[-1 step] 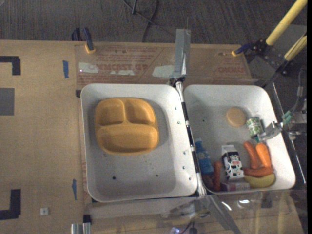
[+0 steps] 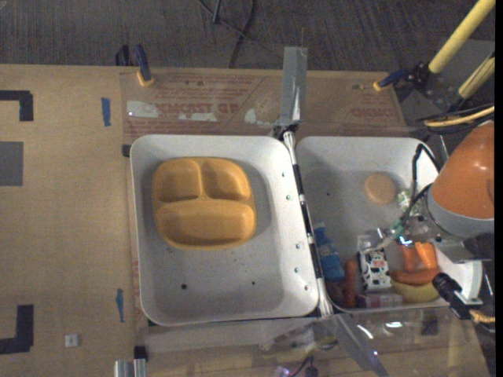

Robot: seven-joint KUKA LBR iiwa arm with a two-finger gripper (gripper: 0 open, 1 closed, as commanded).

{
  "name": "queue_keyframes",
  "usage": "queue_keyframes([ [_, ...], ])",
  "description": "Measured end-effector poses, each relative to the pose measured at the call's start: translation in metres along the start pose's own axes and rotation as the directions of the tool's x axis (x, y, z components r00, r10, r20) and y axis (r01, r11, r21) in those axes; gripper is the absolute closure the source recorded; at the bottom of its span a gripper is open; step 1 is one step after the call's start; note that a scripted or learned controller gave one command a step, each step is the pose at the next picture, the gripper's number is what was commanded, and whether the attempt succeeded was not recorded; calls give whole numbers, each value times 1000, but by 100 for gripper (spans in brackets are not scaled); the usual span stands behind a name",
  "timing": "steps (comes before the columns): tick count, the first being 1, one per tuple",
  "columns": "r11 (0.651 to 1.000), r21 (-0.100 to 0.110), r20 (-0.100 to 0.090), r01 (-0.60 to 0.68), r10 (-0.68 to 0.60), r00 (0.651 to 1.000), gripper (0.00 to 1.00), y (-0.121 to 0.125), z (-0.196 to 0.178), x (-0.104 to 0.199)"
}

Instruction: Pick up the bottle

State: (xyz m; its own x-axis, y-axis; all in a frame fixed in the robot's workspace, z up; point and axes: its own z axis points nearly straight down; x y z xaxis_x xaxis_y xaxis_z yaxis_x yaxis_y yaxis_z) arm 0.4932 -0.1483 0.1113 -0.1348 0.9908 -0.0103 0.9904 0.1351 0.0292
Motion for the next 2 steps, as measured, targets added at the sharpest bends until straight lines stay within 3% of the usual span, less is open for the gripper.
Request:
queue_keyframes([
  [1, 916, 32, 2, -399, 399, 917, 0, 46, -73, 102],
  [2, 767, 34, 12, -640, 640, 768, 0, 3, -73, 69],
])
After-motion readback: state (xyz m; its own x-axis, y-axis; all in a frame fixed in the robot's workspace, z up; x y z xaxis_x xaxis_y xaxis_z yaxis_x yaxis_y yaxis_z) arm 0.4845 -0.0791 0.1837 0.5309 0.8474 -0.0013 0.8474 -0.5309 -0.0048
